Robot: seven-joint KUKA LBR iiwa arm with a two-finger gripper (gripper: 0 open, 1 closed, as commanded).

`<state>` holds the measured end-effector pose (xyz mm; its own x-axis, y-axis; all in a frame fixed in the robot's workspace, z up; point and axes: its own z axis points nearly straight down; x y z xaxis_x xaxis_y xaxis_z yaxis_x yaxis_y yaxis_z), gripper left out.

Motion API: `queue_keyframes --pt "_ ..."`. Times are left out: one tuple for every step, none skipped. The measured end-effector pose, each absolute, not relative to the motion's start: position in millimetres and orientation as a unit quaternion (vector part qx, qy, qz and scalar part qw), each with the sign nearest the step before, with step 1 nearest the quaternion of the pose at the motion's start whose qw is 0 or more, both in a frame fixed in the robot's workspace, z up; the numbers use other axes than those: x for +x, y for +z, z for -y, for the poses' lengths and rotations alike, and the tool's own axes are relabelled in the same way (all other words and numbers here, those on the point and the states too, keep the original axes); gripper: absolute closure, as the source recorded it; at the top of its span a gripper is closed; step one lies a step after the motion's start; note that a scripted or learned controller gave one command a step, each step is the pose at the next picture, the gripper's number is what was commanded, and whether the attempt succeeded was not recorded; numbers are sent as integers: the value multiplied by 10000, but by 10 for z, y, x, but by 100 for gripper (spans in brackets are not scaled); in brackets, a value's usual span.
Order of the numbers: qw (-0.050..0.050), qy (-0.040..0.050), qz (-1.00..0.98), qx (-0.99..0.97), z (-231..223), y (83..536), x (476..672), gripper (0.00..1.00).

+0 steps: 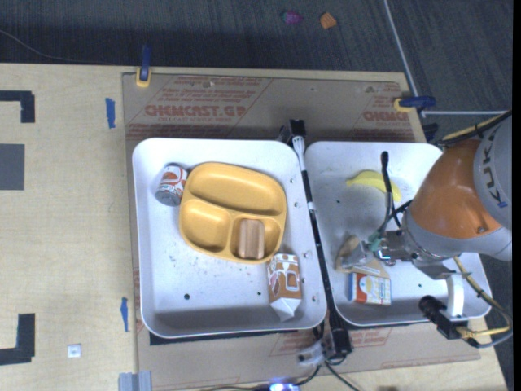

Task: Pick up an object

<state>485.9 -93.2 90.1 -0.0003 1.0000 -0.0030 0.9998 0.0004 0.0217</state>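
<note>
My gripper (376, 248) hangs low in the right bin (326, 177), below the arm's orange band (452, 198). It is right over a crumpled tan and silver wrapper (352, 255). Just in front of it lies a small orange and white carton (368, 288). A yellow banana-like piece (368, 181) lies at the back of the same bin. In the left bin (155, 283) sit a yellow divided plate (224, 198) with a brown block (250, 239) in one compartment, a tipped can (170, 184) and a brown and white carton (285, 283).
The two bins meet at a black divider (309, 218). Cables trail from the arm to the right bin's front right corner (452, 316). A cardboard sheet (195, 108) lies under both bins on the wooden bench.
</note>
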Motion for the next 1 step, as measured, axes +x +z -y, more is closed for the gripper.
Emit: queue_keyframes --pt "143 49 -7056 7085 983 1010 4867 100"
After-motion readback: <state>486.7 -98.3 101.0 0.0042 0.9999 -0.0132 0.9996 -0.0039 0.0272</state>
